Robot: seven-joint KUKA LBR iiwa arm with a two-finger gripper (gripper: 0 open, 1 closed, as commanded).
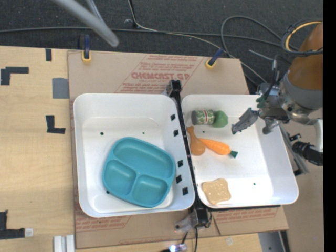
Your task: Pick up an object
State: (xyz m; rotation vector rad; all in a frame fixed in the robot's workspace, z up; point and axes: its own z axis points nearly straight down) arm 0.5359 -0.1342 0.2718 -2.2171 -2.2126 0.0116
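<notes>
The right bin (273, 164) holds a green toy bottle with a dark label (209, 117) near its back, an orange carrot (216, 146) in the middle, a tan pear-shaped piece (195, 143) by the left wall, and a slice of toast (216, 191) at the front. My gripper (255, 122) hangs above the bin's back right part, to the right of the green bottle. Its two dark fingers are spread apart with nothing between them.
The left bin (86, 114) holds a teal divided plate (138, 171). A black divider (181, 146) runs between the bins. Cables (236, 35) lie on the dark surface behind, and yellow clamps (86, 55) grip the cardboard's back edge.
</notes>
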